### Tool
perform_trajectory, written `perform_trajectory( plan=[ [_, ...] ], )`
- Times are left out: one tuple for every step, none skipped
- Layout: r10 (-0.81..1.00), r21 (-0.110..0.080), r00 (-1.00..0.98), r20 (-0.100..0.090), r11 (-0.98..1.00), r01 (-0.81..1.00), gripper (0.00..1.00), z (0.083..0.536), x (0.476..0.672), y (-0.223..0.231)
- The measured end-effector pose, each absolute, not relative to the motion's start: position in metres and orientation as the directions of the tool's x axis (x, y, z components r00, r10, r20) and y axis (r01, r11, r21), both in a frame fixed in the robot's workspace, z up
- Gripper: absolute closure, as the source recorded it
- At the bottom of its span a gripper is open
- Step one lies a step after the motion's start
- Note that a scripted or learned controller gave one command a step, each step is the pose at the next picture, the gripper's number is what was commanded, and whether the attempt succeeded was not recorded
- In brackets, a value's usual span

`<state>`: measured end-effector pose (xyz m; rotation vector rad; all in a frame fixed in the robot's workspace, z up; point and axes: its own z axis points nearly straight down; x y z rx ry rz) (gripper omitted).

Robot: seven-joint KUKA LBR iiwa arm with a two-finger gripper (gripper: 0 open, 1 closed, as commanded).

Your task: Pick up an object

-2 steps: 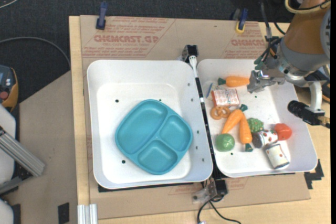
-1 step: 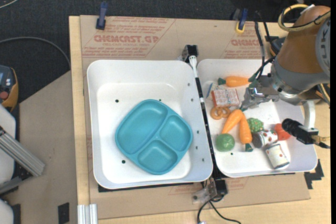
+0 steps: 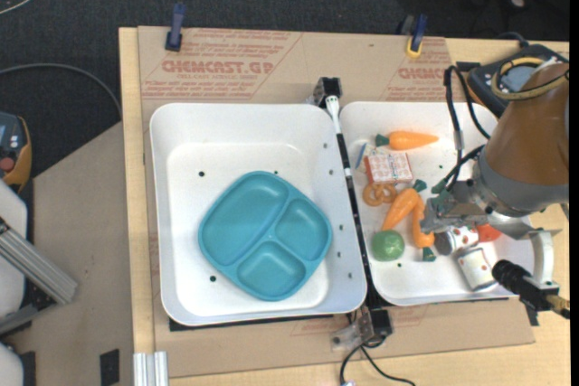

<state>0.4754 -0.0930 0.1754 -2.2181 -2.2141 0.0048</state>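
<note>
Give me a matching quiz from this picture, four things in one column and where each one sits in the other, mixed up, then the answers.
Things:
1. blue divided plate
2. green ball
3. carrot
4. blue clamp

Places:
A. far end of the right bin
B. far edge of the bench, left side
C. left bin
D. near end of the right bin, by the divider

Pairs: 1-C, 2-D, 3-A, 4-B

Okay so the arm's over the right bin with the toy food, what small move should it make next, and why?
Probably lower the hand a little straight down. It sits over the cluster in the right bin, by the orange carrot pieces and just right of the green ball. Nothing is visibly held, so a short descent would bring it to something graspable.
</note>
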Motion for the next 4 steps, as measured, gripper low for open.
perform_trajectory(
  plan=[
    [1.000, 0.003, 0.003, -0.003, -0.003, 1.000, 1.00, 0.192, 0.479, -0.120],
    [1.000, 0.006, 0.000, -0.003, 0.000, 1.000, 1.00, 0.226, 0.491, -0.133],
    [1.000, -0.006, -0.006, 0.004, 0.006, 1.000, 1.00, 0.193, 0.478, -0.065],
    [1.000, 0.003, -0.001, -0.001, 0.001, 1.000, 1.00, 0.199, 0.504, -0.066]
  ],
)
